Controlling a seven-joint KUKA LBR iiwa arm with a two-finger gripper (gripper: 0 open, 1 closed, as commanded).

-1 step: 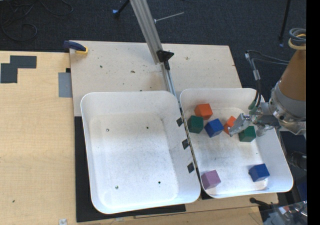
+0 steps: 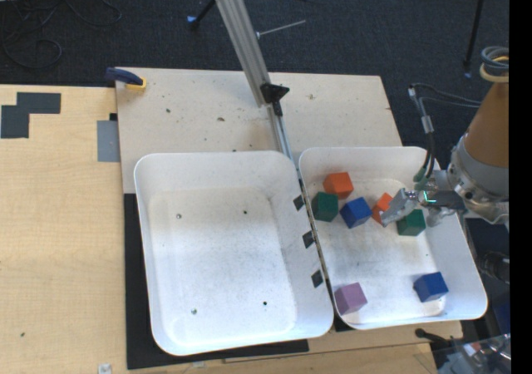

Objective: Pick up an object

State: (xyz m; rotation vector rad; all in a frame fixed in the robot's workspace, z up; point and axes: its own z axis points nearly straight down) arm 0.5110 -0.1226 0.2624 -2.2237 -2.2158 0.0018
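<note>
The right bin (image 2: 465, 281) holds several blocks. An orange cube (image 2: 337, 184), a dark green cube (image 2: 325, 207) and a blue cube (image 2: 355, 212) cluster near its left wall. My gripper (image 2: 405, 203) hangs low over the bin's upper right part, reaching in from the right. It sits between a small red-orange block (image 2: 382, 209) on its left and a green block (image 2: 411, 224) just below it, and looks to be touching both. A second blue cube (image 2: 431, 286) and a purple cube (image 2: 350, 297) lie near the front edge.
The left bin (image 2: 158, 198) lies beside the right one, with black clips (image 2: 306, 238) along the shared wall. A slanted aluminium bar (image 2: 245, 40) rises behind the bins. The arm's orange band (image 2: 499, 127) stands over the right bin's right rim.
</note>
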